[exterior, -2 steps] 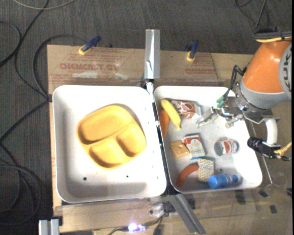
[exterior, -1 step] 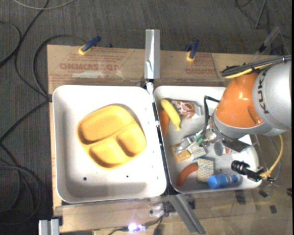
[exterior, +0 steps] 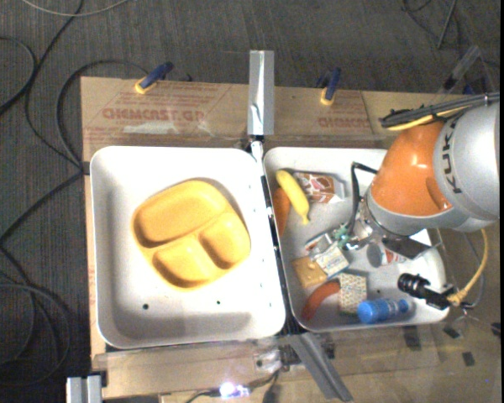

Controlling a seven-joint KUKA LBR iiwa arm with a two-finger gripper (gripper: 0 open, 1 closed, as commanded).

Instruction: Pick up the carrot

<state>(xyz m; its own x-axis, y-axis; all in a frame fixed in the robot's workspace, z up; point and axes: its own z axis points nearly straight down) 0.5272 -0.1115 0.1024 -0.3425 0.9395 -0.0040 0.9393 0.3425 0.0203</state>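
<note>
Long orange carrot (exterior: 280, 210) is seen at the right bin's left wall, frame centre, beside a yellow banana (exterior: 294, 196). Jaws' state cannot be told. A leftward approach along its length is advised.

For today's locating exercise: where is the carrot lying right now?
The carrot lies in the right bin, along its left wall, just left of the banana.

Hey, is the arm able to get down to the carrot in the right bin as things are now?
Probably yes: the carrot lies uncovered near the right bin's front edge, with the arm above the bin's right side.
</note>
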